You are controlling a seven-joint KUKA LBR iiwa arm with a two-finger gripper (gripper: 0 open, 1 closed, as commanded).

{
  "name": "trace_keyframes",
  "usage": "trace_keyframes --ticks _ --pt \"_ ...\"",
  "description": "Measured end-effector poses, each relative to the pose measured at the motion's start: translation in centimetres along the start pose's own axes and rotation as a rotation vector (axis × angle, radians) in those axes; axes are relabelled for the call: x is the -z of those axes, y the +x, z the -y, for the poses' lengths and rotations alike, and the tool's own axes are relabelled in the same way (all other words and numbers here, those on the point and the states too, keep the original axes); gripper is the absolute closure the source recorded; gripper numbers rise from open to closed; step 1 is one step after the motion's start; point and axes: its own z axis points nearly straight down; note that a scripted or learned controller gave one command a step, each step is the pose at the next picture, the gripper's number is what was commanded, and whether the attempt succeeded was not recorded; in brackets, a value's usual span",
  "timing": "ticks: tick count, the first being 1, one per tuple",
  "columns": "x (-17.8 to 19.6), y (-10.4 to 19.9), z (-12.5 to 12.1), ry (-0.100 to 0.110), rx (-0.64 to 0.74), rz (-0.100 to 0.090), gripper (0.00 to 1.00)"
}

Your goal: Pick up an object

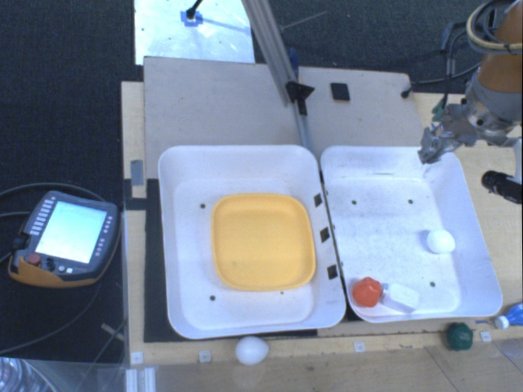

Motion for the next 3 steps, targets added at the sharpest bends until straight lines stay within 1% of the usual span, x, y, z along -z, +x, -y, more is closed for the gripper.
trace_keyframes --ticks 1,2,3 --pt "-1.1 5.2 1.5 0.002 0.004 -0.001 1.00" --pt "-1.6 9.8 2.2 0.002 0.004 -0.001 1.00" --pt "-0.6 14.5 3.1 0.001 0.004 -0.002 1.00"
